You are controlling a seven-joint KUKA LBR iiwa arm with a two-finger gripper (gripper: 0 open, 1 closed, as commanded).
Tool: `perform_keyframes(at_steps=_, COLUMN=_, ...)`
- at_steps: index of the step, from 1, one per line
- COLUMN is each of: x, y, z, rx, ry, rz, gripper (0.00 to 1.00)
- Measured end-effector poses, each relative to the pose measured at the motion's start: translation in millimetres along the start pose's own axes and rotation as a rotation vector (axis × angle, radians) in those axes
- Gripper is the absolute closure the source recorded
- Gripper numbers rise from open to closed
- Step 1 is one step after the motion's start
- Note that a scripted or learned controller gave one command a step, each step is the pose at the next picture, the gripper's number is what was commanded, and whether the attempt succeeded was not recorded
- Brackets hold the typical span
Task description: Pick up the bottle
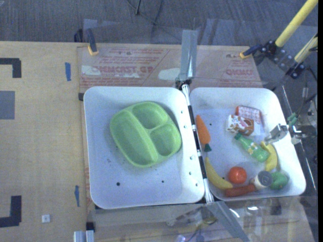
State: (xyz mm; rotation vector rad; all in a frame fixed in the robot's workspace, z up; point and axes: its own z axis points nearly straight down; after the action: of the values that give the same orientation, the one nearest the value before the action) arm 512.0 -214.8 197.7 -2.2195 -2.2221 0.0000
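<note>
The bottle (pixel 252 148) is small and green. It lies on its side in the right bin (pixel 222 102), right of centre, with its neck pointing to the upper left. A yellow banana (pixel 272 157) touches its right side. A red and white packet (pixel 243 120) sits just above it.
The right bin also holds a carrot (pixel 203 130) by the left wall, a second banana (pixel 215 174), a tomato (pixel 237 175), a red sausage (pixel 240 189) and a round green item (pixel 272 179) at the front. A green divided plate (pixel 146 133) lies in the left bin (pixel 101 175). A metal clamp (pixel 277 132) sits on the right rim.
</note>
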Motion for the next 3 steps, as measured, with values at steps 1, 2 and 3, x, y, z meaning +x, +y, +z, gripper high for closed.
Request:
perform_keyframes(at_steps=1, x=-5.1, y=39.0, z=83.9, rx=-0.017, ry=0.001, rz=0.004, gripper=0.00)
perform_keyframes(at_steps=2, x=43.4, y=29.2, z=108.4, rx=-0.012, ry=-0.002, rz=-0.062, gripper=0.00)
perform_keyframes(at_steps=3, x=38.9, y=29.9, z=96.8, rx=-0.017, ry=-0.010, rz=-0.057, gripper=1.00)
